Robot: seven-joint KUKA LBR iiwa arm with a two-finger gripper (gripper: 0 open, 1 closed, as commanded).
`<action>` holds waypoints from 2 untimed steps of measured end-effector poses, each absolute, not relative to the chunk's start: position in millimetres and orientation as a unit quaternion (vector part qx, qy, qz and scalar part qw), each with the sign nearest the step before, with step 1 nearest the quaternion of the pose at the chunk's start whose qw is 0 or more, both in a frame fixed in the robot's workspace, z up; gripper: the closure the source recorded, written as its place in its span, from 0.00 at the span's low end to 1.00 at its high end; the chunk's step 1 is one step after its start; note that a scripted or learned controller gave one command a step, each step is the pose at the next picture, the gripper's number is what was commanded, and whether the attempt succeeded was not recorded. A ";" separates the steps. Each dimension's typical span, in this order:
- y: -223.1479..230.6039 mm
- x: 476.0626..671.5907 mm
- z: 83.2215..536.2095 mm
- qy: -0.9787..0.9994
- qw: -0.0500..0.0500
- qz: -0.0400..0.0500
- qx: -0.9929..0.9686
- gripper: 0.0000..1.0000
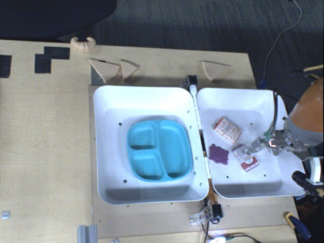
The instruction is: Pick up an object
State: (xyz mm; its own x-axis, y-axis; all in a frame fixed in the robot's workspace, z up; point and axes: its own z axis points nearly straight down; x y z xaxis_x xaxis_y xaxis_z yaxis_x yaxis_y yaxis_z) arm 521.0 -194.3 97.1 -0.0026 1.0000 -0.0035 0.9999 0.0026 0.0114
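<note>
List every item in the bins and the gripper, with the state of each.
blue divided tray: flat in left bin, compartments bare
patterned packet: lying flat in right bin
purple piece: lying flat, apart from the packet
red-and-white packet: flat, under the gripper tip
gripper: low over the red-and-white packet
</note>
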 end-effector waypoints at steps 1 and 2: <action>-192.5 522.9 108.2 0.709 0.005 0.005 0.705 1.00; -192.5 522.7 108.1 0.709 0.005 0.005 0.705 0.00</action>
State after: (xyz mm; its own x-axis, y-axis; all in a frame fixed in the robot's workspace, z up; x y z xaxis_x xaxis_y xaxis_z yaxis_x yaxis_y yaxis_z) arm 522.7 -192.5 108.1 -0.0053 1.0000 -0.0007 0.9999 0.0053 0.0140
